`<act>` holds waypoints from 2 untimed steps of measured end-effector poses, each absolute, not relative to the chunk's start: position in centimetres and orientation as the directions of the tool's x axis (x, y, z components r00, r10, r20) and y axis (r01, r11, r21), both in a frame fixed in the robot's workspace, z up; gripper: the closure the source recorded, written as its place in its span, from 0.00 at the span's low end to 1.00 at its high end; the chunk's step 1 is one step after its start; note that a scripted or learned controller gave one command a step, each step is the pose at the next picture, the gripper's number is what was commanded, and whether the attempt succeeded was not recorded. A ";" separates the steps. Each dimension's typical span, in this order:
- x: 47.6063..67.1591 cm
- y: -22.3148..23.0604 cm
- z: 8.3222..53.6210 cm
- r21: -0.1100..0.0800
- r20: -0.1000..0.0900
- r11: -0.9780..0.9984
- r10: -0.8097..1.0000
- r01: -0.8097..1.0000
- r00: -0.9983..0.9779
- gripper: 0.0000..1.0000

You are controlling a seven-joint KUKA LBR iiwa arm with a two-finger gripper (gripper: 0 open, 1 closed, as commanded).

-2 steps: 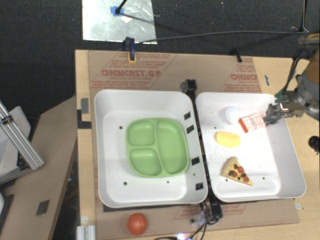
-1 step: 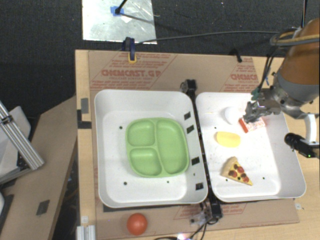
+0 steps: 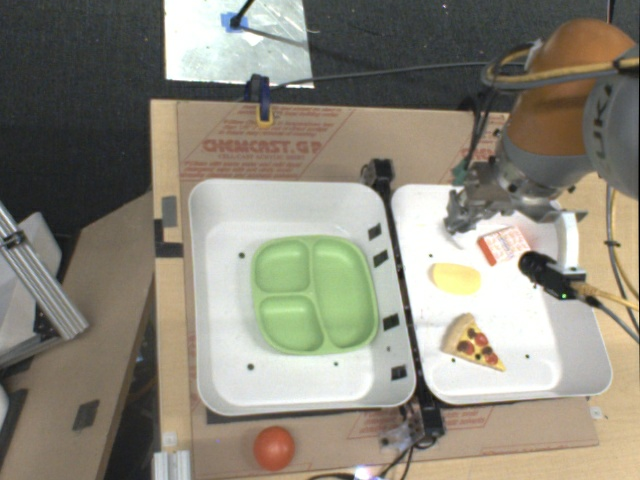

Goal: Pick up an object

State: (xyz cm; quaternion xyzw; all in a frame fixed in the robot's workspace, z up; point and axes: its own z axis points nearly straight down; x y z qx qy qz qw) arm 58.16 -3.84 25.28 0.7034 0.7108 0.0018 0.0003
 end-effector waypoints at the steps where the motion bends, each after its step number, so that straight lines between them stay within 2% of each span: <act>1: 58.7 2.3 24.7 0.002 0.002 0.011 1.000 1.000 -0.011 1.00; 2: 59.0 7.7 24.2 0.002 0.002 0.010 1.000 1.000 -0.010 1.00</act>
